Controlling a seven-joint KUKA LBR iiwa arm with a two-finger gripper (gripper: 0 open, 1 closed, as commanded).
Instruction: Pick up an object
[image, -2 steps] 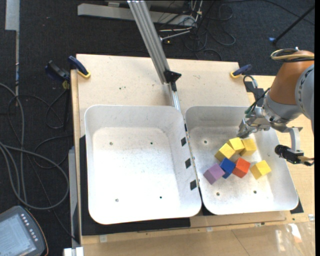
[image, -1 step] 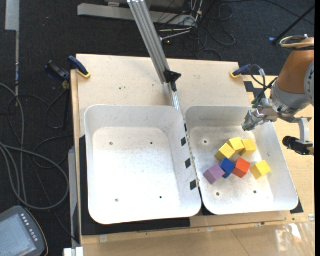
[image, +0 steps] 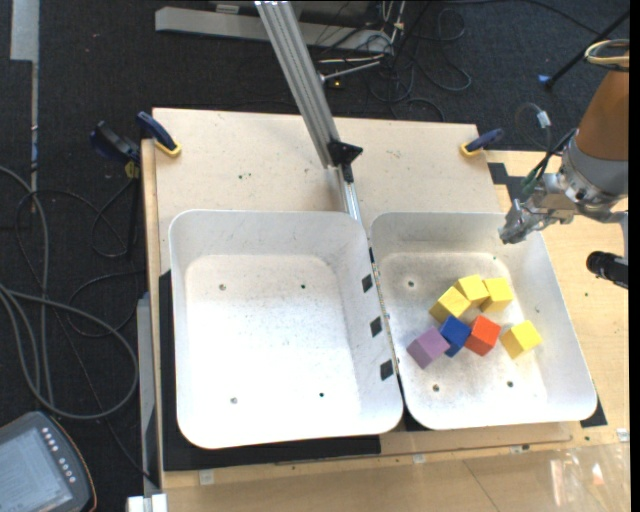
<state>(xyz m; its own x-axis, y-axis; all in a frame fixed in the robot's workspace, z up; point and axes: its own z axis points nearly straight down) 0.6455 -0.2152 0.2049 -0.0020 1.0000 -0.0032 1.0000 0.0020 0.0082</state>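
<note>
Several small blocks lie clustered in the right bin (image: 560, 380): yellow blocks (image: 470, 294), a blue block (image: 455, 331), an orange-red block (image: 483, 335), a purple block (image: 428, 347) and a separate yellow block (image: 521, 338). My gripper (image: 516, 228) hangs over the bin's far right rim, above and behind the cluster, with nothing visibly in it. The arm's orange band (image: 606, 115) is at the right edge.
The left bin (image: 200, 260) sits beside the right one, joined along a middle seam. A slanted metal pole (image: 305, 85) reaches down to the bins' far middle. Clamps (image: 160, 135) hold the board's far corners. Cables lie on the dark floor around.
</note>
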